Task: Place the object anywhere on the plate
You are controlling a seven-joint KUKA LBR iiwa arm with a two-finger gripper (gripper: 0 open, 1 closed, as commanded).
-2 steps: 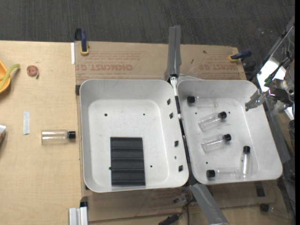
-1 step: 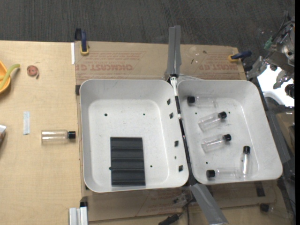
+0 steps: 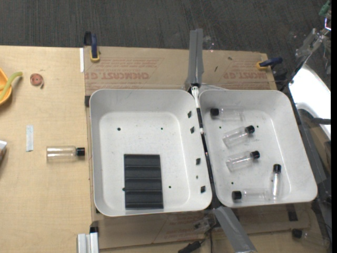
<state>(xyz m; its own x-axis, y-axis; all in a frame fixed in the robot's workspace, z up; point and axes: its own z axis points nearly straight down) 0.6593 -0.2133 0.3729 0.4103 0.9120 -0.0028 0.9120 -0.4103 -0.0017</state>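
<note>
A black ridged plate [image 3: 142, 182] lies flat in the left bin [image 3: 105, 104], near its front wall. In the right bin [image 3: 287, 109] lie several clear vials with black caps. One vial [image 3: 238, 135] rests near the middle, another [image 3: 242, 160] just below it, and a third [image 3: 275, 181] stands lengthwise by the right wall. More vials lie at the back left and along the front wall.
One loose vial [image 3: 64, 152] lies on the wooden bench left of the bins, beside a small white strip [image 3: 29, 138]. An orange object [image 3: 4, 86] and a red disc [image 3: 36, 79] sit at the far left. Clamps [image 3: 90, 44] hold the cardboard behind the bins.
</note>
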